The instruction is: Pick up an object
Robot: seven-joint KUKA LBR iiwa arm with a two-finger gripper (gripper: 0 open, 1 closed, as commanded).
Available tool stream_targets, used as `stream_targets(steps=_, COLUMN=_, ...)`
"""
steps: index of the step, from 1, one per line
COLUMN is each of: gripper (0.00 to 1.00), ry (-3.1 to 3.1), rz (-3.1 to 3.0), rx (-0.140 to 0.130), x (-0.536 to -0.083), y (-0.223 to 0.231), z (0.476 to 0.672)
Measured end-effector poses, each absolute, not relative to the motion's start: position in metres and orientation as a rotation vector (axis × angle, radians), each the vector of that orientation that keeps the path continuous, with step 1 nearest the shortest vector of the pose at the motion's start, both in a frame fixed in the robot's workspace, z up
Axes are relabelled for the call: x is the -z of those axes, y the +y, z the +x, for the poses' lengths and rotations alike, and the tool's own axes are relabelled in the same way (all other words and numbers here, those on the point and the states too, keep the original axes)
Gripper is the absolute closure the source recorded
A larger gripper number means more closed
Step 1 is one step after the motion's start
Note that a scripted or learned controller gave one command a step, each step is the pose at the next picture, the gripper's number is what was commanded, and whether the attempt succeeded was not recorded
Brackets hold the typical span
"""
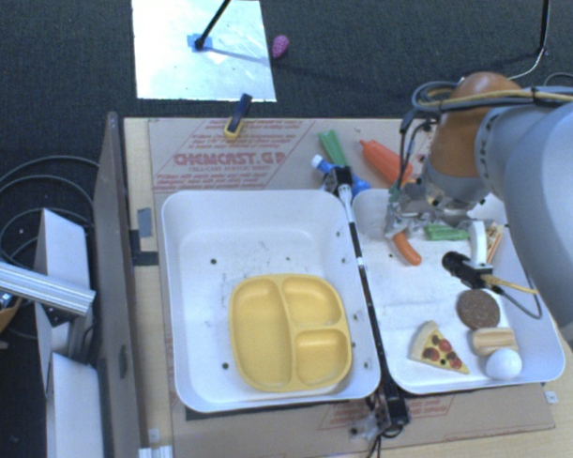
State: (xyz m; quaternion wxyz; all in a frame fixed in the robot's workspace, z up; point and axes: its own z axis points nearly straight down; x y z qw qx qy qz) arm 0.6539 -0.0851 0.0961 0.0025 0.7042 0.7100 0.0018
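Note:
My gripper (400, 225) hangs over the back left corner of the right bin (392, 309), under the grey arm with its orange band. A small orange carrot-like piece (407, 249) lies directly below and in front of the gripper, very close to it; whether they touch is unclear. A green piece (447, 233) lies just right of the gripper. Toward the bin's front right are a pizza slice (437, 348), a brown round cookie (478, 309), a tan cylinder (492, 339) and a white egg (503, 363).
The left bin (190, 274) holds a yellow divided plate (290, 331). Behind the bins, on the cardboard, lie a larger orange carrot (383, 159), a green piece (330, 145) and a blue-and-white item (324, 164). A white stick (478, 237) lies by the right bin's far side.

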Motion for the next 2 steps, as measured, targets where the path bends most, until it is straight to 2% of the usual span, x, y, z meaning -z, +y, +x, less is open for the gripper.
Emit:
stream_targets(steps=1, gripper=1.00, ry=2.230, rz=2.208, rx=-0.012, x=-0.190, y=-0.023, z=0.595)
stream_targets(steps=2, gripper=1.00, ry=2.238, rz=2.211, rx=-0.001, x=-0.212, y=0.053, z=0.522)
